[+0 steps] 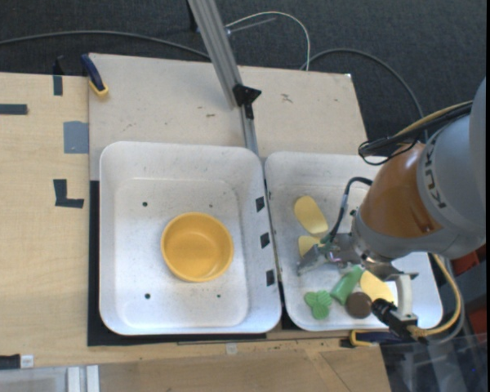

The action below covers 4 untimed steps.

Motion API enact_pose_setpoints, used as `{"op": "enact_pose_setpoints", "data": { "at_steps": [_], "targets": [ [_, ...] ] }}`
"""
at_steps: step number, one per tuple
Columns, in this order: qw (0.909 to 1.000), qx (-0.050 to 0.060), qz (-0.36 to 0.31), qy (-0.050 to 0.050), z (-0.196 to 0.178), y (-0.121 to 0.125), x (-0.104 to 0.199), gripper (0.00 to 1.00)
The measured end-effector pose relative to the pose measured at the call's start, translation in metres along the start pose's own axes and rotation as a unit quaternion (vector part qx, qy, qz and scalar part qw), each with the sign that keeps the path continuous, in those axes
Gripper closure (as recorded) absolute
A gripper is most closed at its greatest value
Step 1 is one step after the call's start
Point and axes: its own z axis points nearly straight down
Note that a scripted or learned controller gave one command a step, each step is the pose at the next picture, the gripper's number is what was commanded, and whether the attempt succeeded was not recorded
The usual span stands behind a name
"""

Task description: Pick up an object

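- Two white bins sit side by side on a pale bench; the left bin carries a yellow bowl near its centre, and the right bin carries a cluster of small pieces
- Gripper hangs low in the right bin, at about 9 o'clock from the orange wrist; whether it is parted or clenched I cannot tell, and nothing shows plainly caught in it
- Nearest piece is a yellow slice, at 11 o'clock from the gripper and just beside it; a second yellow bit lies touching or almost touching the tip
- At 5 o'clock from the gripper lie a green block, a green knob, a brown ball and a yellow wedge, crowded together near the front wall
- These look like toy food: light, stiff, smooth plastic by my guess, likely to skid or pop out of a pinch; nothing fragile
- Best hold, I judge, is across the slice's narrow width, since it lies apart from the heap
- Room: the divider wall stands close at 9 o'clock, the front wall close at 6 o'clock; the bin's 12 o'clock part is open floor
- A slanted metal pole stands at 12 o'clock, well apart
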Motion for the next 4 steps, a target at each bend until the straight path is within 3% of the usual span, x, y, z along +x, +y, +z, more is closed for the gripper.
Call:
{"op": "enact_pose_setpoints", "data": {
  "at_steps": [1,3,4],
  "targets": [
    [1.0,0.001,0.0,0.001,-0.01,0.0,0.001,1.0],
    [1.0,-0.002,-0.001,0.0,-0.112,0.008,0.003,1.0],
    [1.0,0.0,0.0,0.0,-0.121,0.009,0.003,1.0]
  ]
}}
